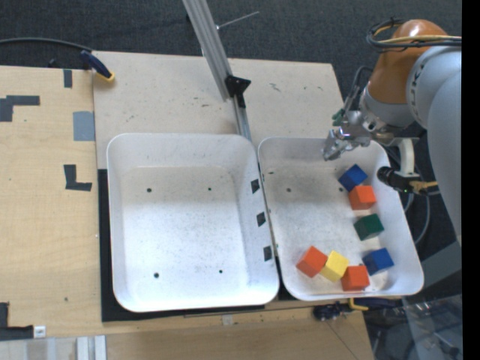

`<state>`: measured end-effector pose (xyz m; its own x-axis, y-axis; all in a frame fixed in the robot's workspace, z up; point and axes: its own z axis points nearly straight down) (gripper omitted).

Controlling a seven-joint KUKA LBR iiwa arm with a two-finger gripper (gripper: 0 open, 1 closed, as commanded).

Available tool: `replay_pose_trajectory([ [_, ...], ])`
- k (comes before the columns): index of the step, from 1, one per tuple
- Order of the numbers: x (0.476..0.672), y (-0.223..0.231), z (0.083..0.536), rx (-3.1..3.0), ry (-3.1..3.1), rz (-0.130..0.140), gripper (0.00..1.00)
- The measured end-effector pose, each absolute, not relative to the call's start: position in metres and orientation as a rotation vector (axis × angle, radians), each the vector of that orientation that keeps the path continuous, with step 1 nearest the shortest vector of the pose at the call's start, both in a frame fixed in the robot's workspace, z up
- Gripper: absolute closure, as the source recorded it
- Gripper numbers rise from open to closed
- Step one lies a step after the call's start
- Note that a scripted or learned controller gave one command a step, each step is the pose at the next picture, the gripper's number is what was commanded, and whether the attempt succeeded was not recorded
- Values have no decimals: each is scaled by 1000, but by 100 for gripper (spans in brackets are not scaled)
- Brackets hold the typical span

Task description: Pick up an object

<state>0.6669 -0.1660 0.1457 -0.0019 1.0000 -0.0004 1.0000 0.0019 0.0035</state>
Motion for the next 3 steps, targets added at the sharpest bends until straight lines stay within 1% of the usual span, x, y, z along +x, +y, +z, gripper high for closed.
replay_pose_trajectory([
  [1, 666, -161, 190, 2217, 2221, 4, 100],
  [2, 666, -160, 207, 2219, 2223, 2, 100],
  [3, 660, -102, 201, 2216, 2230, 0, 100],
])
